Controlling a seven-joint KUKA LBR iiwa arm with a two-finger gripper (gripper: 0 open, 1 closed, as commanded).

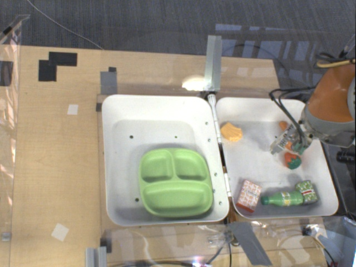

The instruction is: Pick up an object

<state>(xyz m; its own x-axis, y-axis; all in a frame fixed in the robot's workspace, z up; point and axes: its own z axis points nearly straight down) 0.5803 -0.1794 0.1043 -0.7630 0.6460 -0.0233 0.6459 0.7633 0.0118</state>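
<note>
Hand [287, 145] is hovering low in the right white plastic bin [331, 178], finger state impossible to tell. Small red-orange round object [292, 161] is lying just beneath it, apparently ungrasped. Pick-up not yet done; grasp and lift remaining.

No text, brand or number can be read. The bottle [284, 198] carries a yellow label, the small box [248, 195] a red and white printed pattern, and the green packet [307, 191] white markings, all too small to make out. The black shapes [55, 64] on the counter [50, 166] bear no lettering.
</note>
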